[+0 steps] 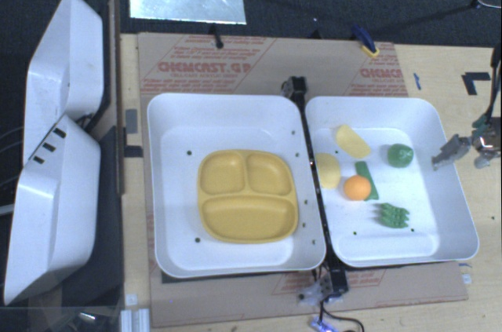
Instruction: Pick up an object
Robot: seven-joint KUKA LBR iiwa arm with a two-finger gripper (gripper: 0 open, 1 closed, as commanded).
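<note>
The right bin (pixel 447 240) holds several small items. Two pale yellow pieces lie toward its left: one (pixel 352 140) farther back and one (pixel 327 170) by the divider. An orange ball (pixel 358 187) rests against a flat green strip (pixel 366 180). A round green fruit (pixel 400 155) sits toward the right, and a leafy green piece (pixel 393 215) lies nearer the front. My gripper (pixel 463 150) hangs at the bin's right wall, to the right of the round green fruit, with nothing seen in it.
The left bin (pixel 169 189) carries a yellow divided plate (pixel 247 193). A clamp (pixel 296 85) joins the bins at the back and another (pixel 332 283) at the front. White housings (pixel 59 150) stand at the far left, and cables run across the dark floor behind.
</note>
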